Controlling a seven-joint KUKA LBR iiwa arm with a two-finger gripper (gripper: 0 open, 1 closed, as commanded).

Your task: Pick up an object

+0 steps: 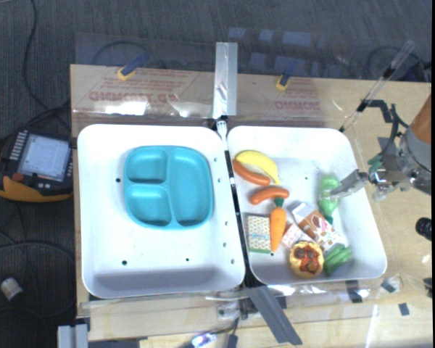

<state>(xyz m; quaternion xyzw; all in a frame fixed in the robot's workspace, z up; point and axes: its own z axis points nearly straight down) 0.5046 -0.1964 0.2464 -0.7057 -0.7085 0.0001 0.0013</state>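
Note:
The right bin (pixel 362 227) holds several toy foods. Among them are a yellow banana (pixel 259 163), an orange sausage (pixel 269 193), a carrot (pixel 277 224), a patterned cracker packet (pixel 257 233), a small red and white box (pixel 315 227), a round pizza piece (pixel 307 259), a dark green pepper (pixel 338 256) and a light green vegetable (pixel 328 193). My gripper (pixel 350 183) reaches in over the bin's right wall, its tip right beside the light green vegetable. Nothing visibly hangs from it.
The left bin (pixel 101 252) holds a blue divided plate (pixel 167 185). A metal divider post (pixel 225 78) stands behind the seam between the bins. A handheld pendant (pixel 36 165) lies on the floor at the left. The arm's wrist (pixel 413 165) hangs over the bench at the right.

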